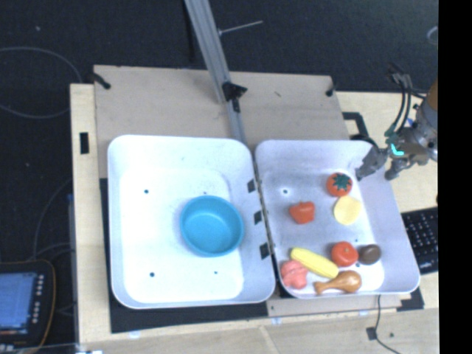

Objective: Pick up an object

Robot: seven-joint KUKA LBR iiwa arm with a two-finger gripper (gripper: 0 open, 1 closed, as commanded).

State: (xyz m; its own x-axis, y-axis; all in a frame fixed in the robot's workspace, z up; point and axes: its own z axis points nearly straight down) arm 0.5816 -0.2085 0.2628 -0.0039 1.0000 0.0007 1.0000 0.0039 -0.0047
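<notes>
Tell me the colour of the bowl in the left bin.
The bowl is light blue, plain with no pattern; the camera view shows it clearly.

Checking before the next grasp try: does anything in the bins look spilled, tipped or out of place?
Nothing stands out. The blue bowl sits upright in the left bin; the toy foods lie loose inside the right bin.

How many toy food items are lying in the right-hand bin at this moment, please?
8: tomato, red piece, yellow round piece, banana, pink piece, drumstick, red-orange fruit, brown piece.
</notes>
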